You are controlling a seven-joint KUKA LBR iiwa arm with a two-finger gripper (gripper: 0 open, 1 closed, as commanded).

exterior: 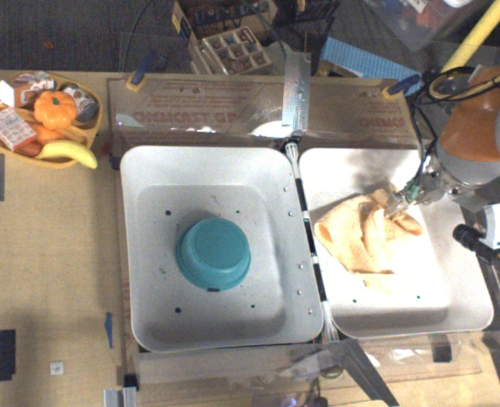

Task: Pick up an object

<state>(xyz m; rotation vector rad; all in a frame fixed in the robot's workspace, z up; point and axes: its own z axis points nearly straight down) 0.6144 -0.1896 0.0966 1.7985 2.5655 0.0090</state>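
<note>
A crumpled pale orange cloth lies in the right bin, spread from the bin's left wall toward its middle. My gripper comes in from the right and sits low over the cloth's upper right corner, its tip touching or pressed into the fabric there. A teal bowl rests upside down in the middle of the left bin, far from the gripper.
A basket of toy fruit and boxes stands on the bench at the far left. Cardboard walls run behind both bins. The arm's orange band and cables hang over the right bin's upper right corner.
</note>
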